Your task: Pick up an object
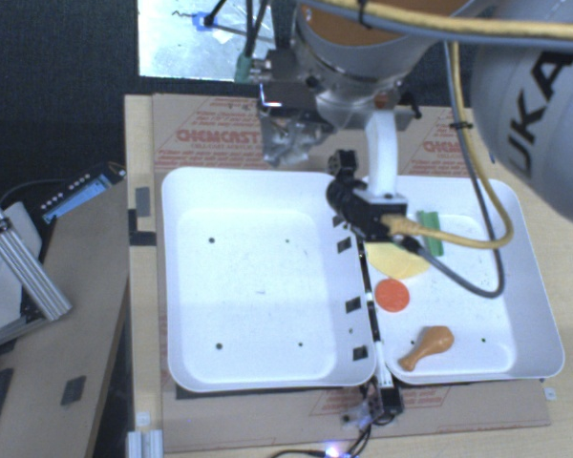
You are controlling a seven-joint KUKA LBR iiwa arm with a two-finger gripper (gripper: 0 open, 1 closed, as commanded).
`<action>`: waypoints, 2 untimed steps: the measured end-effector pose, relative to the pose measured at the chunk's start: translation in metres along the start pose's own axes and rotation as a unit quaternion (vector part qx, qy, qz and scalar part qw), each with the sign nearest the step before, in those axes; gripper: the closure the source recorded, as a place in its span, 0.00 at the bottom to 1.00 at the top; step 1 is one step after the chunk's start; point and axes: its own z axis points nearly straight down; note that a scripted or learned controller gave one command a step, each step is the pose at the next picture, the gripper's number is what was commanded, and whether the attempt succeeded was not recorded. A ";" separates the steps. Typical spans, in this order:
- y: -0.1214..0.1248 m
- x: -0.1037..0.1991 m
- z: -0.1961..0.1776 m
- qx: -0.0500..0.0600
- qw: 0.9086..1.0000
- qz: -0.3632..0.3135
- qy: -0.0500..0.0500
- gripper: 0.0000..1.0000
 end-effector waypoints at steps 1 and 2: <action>-0.015 -0.093 0.006 0.009 1.000 0.006 -0.005 1.00; -0.035 -0.013 0.226 0.017 1.000 -0.002 -0.007 1.00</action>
